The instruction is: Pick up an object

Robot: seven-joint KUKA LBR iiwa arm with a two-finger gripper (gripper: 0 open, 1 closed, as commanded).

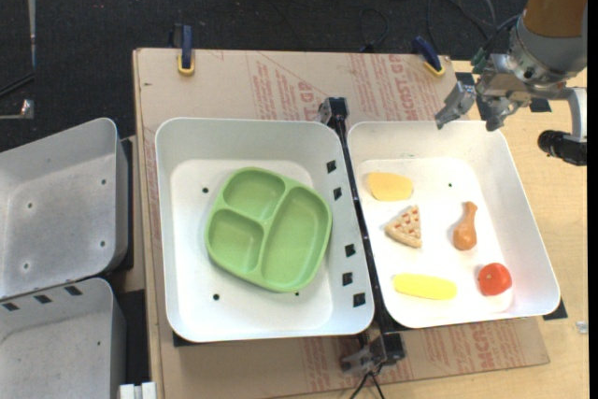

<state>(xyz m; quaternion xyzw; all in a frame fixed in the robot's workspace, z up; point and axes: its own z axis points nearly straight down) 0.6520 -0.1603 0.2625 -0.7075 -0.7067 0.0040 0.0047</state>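
The right bin (523, 192) holds several toy foods: a yellow-orange oval piece (389, 186), a pizza slice (405, 226), a brown drumstick (465, 226), a yellow banana-like piece (424, 287) and a red tomato (494, 278). My gripper (476, 108) hangs above the bin's far edge, well up and to the right of the oval piece. Its two dark fingers (455, 105) are spread apart with nothing between them.
In the left bin (177, 201) lies a green three-compartment plate (269, 228). Both bins rest on a cardboard sheet (271, 79) held by clamps at the back. Grey trays (56, 192) stand off to the left.
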